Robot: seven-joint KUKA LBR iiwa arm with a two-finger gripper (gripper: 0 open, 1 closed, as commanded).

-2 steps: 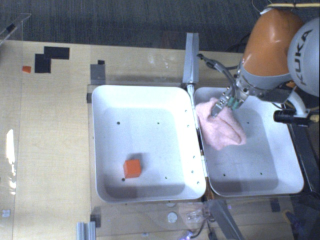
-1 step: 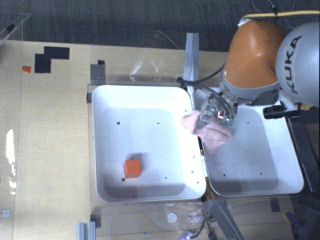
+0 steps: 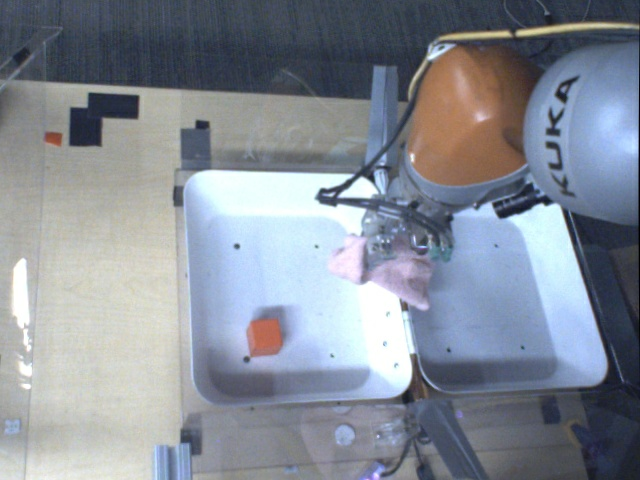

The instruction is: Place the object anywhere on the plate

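Nearest my camera, a small orange foam-like cube [image 3: 265,337] sits in the left white plastic bin [image 3: 215,268], toward that bin's near edge and left of its middle, well apart from everything else. I see the right white plastic bin [image 3: 530,358] just beside it, their long inner rims touching or nearly so. Over that shared rim, toward the far half of both bins, hangs the two-finger gripper [image 3: 405,243] under the grey arm with its orange band [image 3: 470,118], which reaches in from the right. A crumpled pale pink cloth [image 3: 385,268] droops from the gripper, and I can see its upper folds caught between the fingers, so I read them as clamped onto it. One part of the cloth lies over the left bin's right edge and the other spreads toward the right bin's left edge. I cannot tell whether its lowest folds touch a rim. On the light wooden bench [image 3: 100,288], black marks and a small orange square sit near the far left corner.
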